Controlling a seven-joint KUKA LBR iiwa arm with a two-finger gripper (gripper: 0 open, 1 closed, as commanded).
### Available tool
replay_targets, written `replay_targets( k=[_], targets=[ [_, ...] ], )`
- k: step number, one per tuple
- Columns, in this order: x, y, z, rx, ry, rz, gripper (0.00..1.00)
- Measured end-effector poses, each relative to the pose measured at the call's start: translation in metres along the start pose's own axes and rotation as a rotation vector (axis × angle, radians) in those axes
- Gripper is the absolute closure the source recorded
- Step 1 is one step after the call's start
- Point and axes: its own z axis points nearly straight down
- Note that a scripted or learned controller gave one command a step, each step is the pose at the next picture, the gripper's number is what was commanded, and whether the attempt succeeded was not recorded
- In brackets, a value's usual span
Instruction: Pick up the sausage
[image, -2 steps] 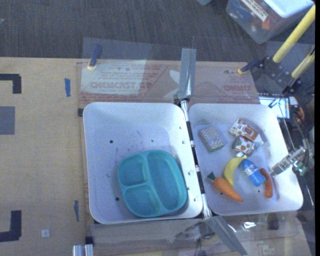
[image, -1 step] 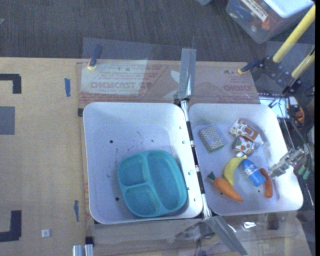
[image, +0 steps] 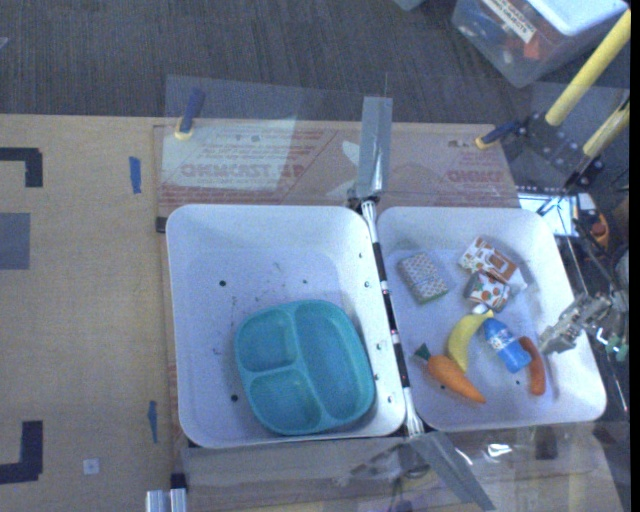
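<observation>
The sausage (image: 536, 367) is a short reddish-brown link lying near the front right corner of the right bin (image: 580, 400). It rests just right of a blue bottle (image: 508, 346). My gripper (image: 568, 330) reaches in over the right bin's right rim, slightly above and to the right of the sausage's upper end. Nothing is visibly held in it.
The right bin also holds a banana (image: 461, 338), a carrot (image: 456, 376), a grey packet (image: 423, 276) and two orange-and-white cartons (image: 489, 258). A teal divided plate (image: 301, 366) lies in the left bin (image: 200, 250). Cables and equipment crowd the right edge.
</observation>
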Motion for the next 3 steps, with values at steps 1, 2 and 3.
replay_targets(
  k=[1, 2, 3],
  targets=[
    [-0.0002, 0.0001, -0.0044, 0.0, -0.001, -0.098, 1.0],
    [0.0005, -0.0001, 0.0025, 0.0, 0.004, -0.241, 1.0],
    [-0.0003, 0.0003, -0.0064, -0.001, -0.002, -0.351, 1.0]
  ],
)
